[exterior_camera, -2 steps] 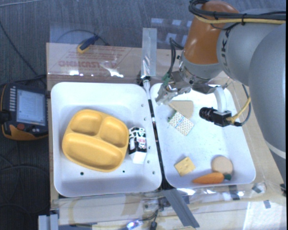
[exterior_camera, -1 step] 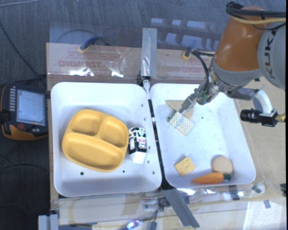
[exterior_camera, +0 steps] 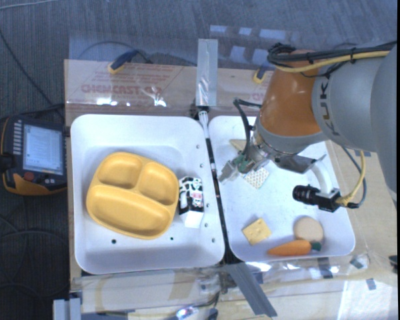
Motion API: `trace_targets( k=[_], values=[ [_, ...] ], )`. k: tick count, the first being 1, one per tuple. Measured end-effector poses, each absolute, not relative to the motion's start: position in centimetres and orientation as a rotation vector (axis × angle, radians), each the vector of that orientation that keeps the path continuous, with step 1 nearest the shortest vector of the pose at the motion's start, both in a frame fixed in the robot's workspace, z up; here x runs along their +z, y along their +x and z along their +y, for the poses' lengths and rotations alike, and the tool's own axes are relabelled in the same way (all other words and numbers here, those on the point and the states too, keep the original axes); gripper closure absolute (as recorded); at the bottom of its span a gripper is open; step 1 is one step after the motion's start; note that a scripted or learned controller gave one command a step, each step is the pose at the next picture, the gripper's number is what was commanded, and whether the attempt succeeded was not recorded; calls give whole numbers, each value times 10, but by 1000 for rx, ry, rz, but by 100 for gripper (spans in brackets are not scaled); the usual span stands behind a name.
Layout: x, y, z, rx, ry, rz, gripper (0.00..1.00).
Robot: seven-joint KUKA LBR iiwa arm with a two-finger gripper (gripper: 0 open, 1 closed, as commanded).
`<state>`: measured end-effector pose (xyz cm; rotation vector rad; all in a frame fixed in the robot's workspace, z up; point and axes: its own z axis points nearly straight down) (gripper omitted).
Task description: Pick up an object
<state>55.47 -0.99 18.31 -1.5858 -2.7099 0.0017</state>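
Observation:
My gripper hangs low over the left part of the right bin, close to the divider between the bins. A small white dotted piece lies just right of the gripper. Toward the front of that bin lie a yellow cheese wedge, an orange carrot and a tan round piece. In the left bin sit a yellow divided plate and a black-and-white cow-patterned carton.
The arm's orange band and grey body cover the back of the right bin. A black cable end hangs over the right bin's right side. A handheld pendant lies left of the bins.

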Motion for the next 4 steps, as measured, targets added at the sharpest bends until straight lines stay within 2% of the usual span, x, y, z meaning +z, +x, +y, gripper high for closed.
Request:
trace_targets(
  k=[1, 2, 3, 4],
  values=[
    [349, 511, -65, 2, -1464, -2784, 100],
    [208, 483, 14, 4, -1942, -2466, 100],
    [397, 485, -29, 2, -1957, -2462, 100],
    [397, 485, -29, 2, -1957, -2462, 0]
  ],
)
